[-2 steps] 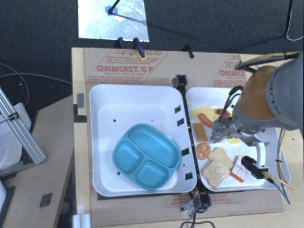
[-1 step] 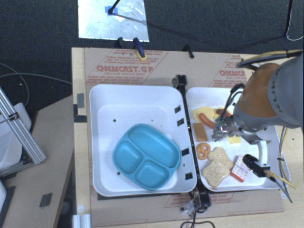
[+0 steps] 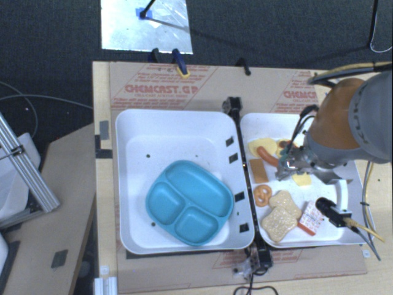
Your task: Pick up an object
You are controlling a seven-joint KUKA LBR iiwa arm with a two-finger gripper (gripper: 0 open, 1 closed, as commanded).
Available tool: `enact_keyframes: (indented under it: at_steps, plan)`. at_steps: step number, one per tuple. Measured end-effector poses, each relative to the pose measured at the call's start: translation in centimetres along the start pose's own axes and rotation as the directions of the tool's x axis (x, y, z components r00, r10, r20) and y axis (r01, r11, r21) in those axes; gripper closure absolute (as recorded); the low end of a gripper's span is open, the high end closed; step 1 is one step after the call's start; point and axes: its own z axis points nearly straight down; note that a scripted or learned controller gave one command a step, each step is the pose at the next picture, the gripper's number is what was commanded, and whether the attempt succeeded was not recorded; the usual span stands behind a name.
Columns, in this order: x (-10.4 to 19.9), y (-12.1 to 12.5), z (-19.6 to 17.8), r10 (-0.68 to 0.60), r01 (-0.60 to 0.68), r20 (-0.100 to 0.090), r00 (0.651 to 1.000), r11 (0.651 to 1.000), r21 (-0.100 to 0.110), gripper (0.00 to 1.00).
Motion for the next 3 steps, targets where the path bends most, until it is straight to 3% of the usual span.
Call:
enact_keyframes:
  at_steps: [1,2,3]
  plan:
    - [9.9,1.3,-7.3,-0.011,0.011,-0.003,1.0,1.0,0.001,1.0]
    - [10.0,-6.1,-20.4,-0.004,0.004,-0.004,1.0,1.0,-0.002,1.0]
    - [13.7,-6.3,-6.2,0.0,0.001,-0.002,1.0,1.0,0.02,1.0]
